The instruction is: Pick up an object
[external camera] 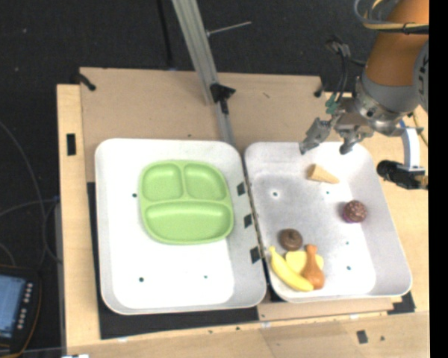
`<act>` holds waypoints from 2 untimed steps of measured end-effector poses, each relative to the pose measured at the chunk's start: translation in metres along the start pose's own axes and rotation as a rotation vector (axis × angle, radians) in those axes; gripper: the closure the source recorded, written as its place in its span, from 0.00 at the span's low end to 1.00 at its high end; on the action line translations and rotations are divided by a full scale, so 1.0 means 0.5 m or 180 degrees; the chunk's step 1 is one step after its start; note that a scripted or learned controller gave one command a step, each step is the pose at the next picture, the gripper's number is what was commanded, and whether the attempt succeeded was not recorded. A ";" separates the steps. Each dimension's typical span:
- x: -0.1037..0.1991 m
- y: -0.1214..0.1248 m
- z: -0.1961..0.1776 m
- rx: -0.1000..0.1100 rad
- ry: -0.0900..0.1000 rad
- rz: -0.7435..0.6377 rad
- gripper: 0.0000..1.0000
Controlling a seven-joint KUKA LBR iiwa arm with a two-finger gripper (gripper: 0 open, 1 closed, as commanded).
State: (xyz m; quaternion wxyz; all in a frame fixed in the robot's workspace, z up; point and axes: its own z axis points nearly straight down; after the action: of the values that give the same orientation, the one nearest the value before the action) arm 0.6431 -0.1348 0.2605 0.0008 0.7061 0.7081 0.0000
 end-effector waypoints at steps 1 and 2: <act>0.000 0.000 0.000 0.0000 -0.0002 -0.0001 0.00; -0.002 -0.001 0.083 0.0011 -0.0004 0.0008 0.00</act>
State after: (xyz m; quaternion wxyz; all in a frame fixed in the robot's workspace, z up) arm 0.6428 -0.1359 0.2187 0.0000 0.7069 0.7073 -0.0016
